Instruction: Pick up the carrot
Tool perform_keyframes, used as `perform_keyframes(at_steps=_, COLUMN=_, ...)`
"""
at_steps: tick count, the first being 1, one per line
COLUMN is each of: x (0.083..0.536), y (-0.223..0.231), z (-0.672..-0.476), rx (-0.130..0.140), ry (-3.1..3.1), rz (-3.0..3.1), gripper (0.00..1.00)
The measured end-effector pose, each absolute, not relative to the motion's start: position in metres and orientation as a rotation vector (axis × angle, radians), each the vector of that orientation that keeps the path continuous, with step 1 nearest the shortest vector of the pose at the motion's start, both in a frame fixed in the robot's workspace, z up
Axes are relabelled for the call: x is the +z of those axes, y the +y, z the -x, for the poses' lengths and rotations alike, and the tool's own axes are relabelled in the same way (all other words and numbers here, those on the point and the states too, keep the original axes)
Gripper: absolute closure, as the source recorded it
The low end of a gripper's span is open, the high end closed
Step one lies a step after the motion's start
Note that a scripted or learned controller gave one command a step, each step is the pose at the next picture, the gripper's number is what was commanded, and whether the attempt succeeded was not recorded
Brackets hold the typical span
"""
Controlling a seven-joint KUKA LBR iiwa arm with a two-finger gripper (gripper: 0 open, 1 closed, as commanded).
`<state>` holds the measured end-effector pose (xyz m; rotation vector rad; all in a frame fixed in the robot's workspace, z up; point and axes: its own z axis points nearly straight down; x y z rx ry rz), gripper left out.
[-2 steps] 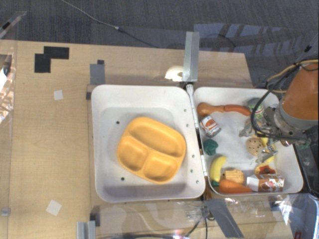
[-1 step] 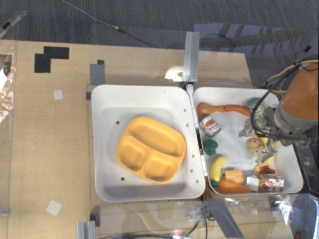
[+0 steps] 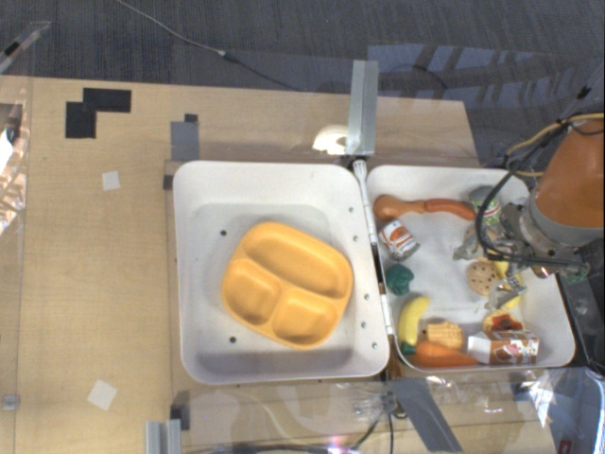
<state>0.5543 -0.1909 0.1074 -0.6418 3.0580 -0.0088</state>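
The carrot (image 3: pixel 444 355), lying along the near wall of the right bin (image 3: pixel 567 334) beside the banana (image 3: pixel 411 317), looks a light, stiff, smooth toy best pinched across its thick middle; whether the gripper (image 3: pixel 498 270) is spread I cannot tell.

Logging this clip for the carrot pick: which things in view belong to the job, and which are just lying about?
Job:
carrot, at the right bin's near edge
gripper, over the same bin

Lying about:
yellow divided plate in the left bin
banana
small can
cookie
sauce bottle
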Motion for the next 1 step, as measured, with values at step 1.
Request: perform_keyframes(at_steps=1, x=0.1074, y=-0.1909, z=-0.5543, rx=-0.009, ry=3.058, rz=0.642, gripper=0.0)
